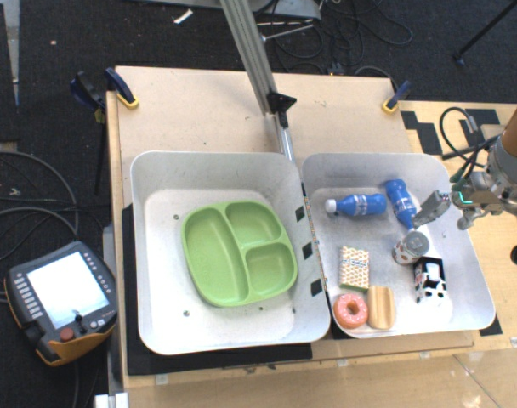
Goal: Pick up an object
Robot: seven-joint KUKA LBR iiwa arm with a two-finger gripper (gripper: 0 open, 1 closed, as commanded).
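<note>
Dark floor strewn with cables surrounds a pale wooden bench [199, 113] bearing two white bins.

Left bin [152, 228] holds a green divided plate [239, 252]. Right bin [467, 270] holds two blue bottles: one [358, 204] lying on its side, white cap toward the left bin, the other [401, 201] just beside it near the far edge. The gripper [450, 209] hangs at the bin's right edge, fingers spread apart, gripping nothing. Toward the near edge lie a pink doughnut [351, 310], a tan bun [381, 306] and a checked packet [354, 266].
</note>
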